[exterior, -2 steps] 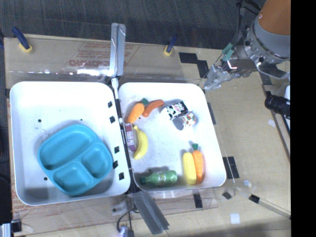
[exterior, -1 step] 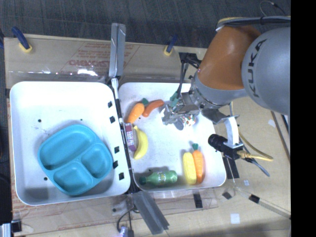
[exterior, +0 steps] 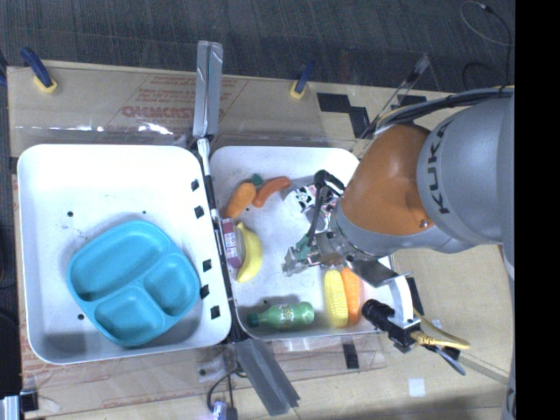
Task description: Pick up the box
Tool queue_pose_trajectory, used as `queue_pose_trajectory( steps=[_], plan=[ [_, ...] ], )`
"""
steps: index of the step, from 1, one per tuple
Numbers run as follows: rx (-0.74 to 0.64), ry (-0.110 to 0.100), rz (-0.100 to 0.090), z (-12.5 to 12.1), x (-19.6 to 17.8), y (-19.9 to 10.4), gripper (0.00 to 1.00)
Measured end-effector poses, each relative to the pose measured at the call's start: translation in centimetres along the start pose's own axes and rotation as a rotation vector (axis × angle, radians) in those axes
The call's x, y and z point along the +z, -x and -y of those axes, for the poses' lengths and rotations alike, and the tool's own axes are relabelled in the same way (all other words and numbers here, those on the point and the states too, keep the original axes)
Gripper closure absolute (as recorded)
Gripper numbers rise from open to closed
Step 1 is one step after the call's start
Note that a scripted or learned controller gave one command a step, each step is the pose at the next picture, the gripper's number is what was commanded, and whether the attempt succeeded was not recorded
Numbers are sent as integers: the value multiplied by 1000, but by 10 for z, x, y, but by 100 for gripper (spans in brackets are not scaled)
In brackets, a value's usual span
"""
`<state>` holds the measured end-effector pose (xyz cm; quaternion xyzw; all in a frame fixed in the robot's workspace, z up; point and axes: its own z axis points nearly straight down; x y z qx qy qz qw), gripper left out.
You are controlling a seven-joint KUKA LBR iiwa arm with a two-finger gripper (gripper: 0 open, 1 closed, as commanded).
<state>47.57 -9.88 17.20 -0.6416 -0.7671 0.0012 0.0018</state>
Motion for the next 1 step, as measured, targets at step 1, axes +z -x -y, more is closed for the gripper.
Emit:
queue_pose_trajectory(
  steps=[1],
  plan=[
    [-173, 2, -1, 14, 81, 79, 100]
  ],
)
